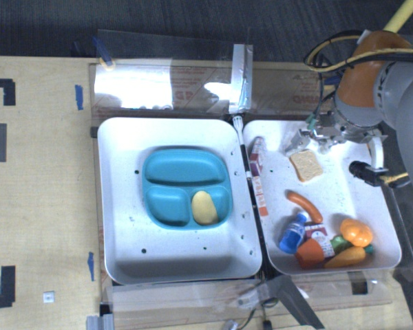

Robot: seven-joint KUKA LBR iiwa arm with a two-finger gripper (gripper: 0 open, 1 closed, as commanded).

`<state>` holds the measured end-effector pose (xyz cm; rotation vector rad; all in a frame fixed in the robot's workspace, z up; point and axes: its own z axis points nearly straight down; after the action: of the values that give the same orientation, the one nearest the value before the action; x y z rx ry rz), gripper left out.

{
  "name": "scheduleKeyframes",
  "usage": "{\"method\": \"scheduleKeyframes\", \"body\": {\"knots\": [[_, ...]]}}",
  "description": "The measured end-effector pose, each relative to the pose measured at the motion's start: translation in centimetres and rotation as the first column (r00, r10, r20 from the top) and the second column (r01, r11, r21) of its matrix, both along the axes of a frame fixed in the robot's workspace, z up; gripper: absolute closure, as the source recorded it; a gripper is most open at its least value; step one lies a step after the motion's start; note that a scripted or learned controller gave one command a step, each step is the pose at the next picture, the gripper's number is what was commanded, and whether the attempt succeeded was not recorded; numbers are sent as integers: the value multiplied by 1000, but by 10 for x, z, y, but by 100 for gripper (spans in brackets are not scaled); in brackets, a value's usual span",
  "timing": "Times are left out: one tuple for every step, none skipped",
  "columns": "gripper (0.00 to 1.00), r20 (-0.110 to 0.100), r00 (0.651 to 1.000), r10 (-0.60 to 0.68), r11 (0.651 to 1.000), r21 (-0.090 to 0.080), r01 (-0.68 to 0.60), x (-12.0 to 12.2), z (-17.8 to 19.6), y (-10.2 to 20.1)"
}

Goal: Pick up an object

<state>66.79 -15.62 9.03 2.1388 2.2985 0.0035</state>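
Camera view: I see the gripper point(315, 133) at the right bin's point(384, 215) far edge; I cannot tell its state. One slice of toast point(306, 165) lies just below it, apart. One sausage point(304, 205), one blue bottle point(292, 234) and one orange point(357, 233) sit nearer. Left bin point(117, 205): one blue tray point(182, 181), one yellow lemon point(204, 207).

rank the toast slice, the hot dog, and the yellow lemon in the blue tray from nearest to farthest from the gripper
In the camera view, measured from the gripper at the top of the right bin:
1. Toast slice, just below it in the right bin.
2. Hot dog, lower, mid right bin.
3. Yellow lemon, in the blue tray, left bin.
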Motion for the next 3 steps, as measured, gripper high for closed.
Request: {"method": "scheduleKeyframes", "body": {"knots": [[0, 0, 991, 133, 991, 7, -133, -34, 6, -56], [0, 6, 995, 98, 995, -3, -98, -37, 62, -36], [0, 10, 994, 107, 994, -5, -107, -47, 2, -25]]}}
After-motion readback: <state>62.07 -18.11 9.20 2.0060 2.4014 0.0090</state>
